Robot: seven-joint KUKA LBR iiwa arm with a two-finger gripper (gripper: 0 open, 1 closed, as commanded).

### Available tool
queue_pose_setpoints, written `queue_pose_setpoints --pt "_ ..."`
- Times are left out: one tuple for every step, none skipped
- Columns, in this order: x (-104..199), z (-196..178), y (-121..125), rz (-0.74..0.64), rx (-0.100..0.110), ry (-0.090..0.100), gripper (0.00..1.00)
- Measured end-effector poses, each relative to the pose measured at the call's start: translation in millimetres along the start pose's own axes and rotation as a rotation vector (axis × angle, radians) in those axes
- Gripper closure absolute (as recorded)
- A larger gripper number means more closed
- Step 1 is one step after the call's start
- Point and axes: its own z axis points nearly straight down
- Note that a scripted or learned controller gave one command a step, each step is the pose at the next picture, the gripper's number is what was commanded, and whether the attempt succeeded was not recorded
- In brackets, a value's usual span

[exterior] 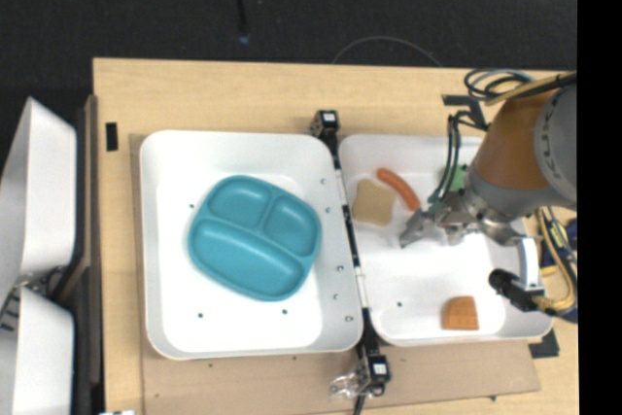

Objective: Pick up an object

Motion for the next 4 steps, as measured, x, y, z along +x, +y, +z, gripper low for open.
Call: queue_pose_setpoints --pt "0 -15 2 0.004 -0.008 0.002 1.00" --pt "3 -72 -5 -0.002 -0.010 0.001 1.00" --pt "6 -120 4 -0.006 -0.010 0.000 1.00" --pt "5 -174 6 -0.007 -0.012 0.000 1.00"
